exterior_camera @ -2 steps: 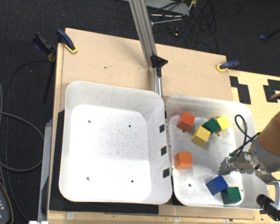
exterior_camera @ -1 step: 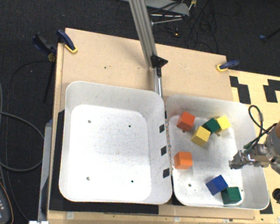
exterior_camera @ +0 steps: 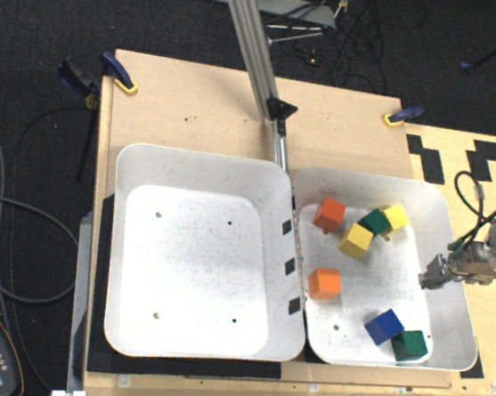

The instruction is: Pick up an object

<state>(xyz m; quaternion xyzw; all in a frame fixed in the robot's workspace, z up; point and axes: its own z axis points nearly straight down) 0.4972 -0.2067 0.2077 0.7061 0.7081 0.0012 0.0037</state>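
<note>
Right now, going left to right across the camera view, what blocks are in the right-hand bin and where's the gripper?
Orange block and orange block share the left spot, then yellow block → green block → yellow block and blue block about level → green block → gripper at the bin's right rim.

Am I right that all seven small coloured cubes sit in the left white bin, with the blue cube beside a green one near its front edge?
Not quite: the camera view shows them in the right white bin, not the left. The blue cube does sit beside a green cube near the front edge.
</note>
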